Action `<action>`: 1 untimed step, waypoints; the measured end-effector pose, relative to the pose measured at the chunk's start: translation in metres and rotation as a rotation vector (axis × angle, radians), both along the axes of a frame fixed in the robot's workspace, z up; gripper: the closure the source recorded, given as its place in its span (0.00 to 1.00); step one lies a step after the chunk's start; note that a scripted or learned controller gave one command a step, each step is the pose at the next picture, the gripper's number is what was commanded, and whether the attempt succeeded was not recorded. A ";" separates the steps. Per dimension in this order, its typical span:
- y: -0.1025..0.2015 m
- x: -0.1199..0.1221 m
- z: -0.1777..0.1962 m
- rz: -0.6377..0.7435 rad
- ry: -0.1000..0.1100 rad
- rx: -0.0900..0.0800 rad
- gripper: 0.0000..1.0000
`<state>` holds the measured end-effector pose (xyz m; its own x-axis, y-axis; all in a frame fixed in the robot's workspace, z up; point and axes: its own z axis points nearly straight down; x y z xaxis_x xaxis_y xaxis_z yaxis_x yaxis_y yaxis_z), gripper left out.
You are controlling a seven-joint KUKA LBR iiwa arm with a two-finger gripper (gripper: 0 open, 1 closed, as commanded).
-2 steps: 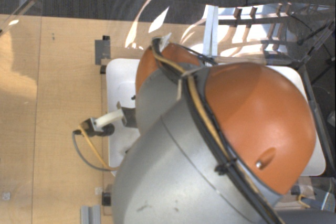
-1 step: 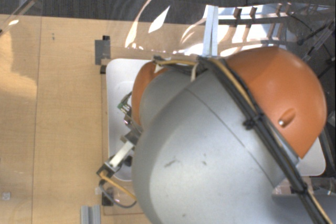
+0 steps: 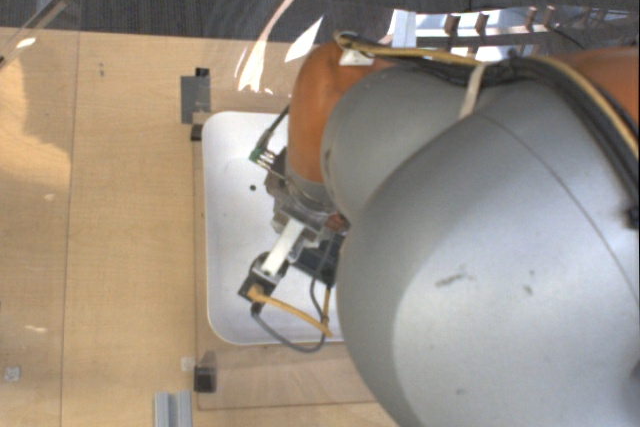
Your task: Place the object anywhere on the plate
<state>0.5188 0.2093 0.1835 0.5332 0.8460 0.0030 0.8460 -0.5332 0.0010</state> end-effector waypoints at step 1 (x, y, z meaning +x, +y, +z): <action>0.028 0.015 -0.093 -0.474 -0.008 0.009 1.00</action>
